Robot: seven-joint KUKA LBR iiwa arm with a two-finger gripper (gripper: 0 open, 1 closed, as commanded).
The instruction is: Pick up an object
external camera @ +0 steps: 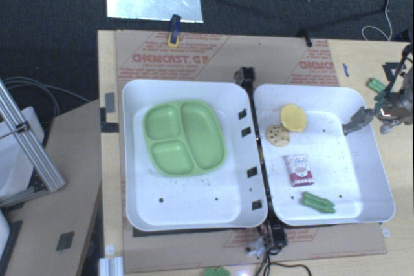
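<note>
The right bin (pixel 369 171) holds a yellow round piece (pixel 293 117), a brown cookie (pixel 277 135) just left of and below it, a small red box (pixel 298 170) and a green pod (pixel 317 202) near the front wall. My gripper (pixel 370 124) hangs at the bin's right rim, well right of the yellow piece. Its fingers (pixel 356 119) stand open with nothing between them.
The left bin (pixel 139 203) carries a green divided plate (pixel 184 138). A black divider with clips (pixel 251 139) runs between the bins. Cardboard (pixel 194 55) lies under both bins. A green item (pixel 377 84) rests on the bench at the far right.
</note>
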